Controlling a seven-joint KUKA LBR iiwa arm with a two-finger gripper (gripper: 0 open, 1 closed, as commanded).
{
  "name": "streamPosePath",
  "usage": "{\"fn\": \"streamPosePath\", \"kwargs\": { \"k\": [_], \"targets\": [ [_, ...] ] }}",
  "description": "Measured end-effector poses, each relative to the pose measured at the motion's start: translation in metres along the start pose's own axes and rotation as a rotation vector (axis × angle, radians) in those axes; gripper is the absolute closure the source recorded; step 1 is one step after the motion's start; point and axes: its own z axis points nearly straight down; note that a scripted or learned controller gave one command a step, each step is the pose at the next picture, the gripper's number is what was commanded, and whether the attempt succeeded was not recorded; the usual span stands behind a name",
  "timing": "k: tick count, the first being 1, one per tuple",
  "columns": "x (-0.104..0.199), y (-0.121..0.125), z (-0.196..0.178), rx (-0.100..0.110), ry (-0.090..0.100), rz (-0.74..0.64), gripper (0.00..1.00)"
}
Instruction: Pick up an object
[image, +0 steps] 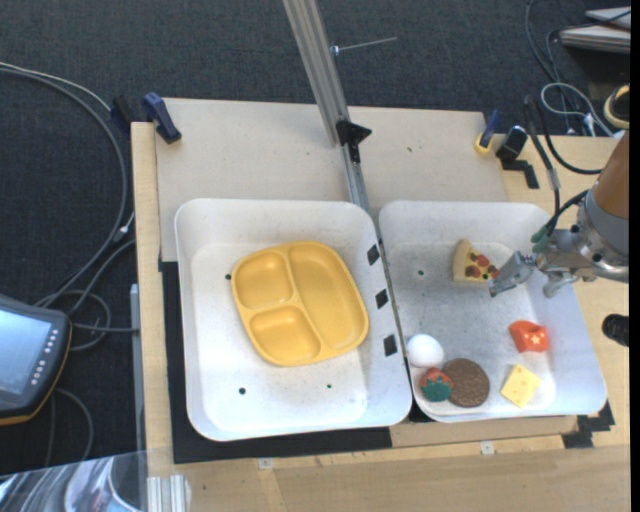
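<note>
In the right bin lie a pizza slice, a red block, a yellow cheese wedge, a brown round patty, a white egg and a red-and-green piece. My gripper reaches in from the right and hangs over the bin's right half. It is open, with nothing between its fingers. It sits just right of the pizza slice and above the red block. One fingertip points toward the pizza slice.
The left bin holds a yellow divided plate. A metal pole slants up from the seam between the bins. Clamps and cables sit at the bench corners, and a pendant lies at far left.
</note>
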Motion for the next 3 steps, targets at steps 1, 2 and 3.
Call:
{"fn": "streamPosePath", "kwargs": {
  "k": [1,2,3],
  "targets": [
    [0.0,0.0,0.0,-0.001,0.0,0.0,0.0],
    [-0.008,0.004,0.048,0.005,0.0,0.001,0.0],
    [-0.001,0.011,0.099,0.005,0.001,0.0,0.0]
  ]
}}
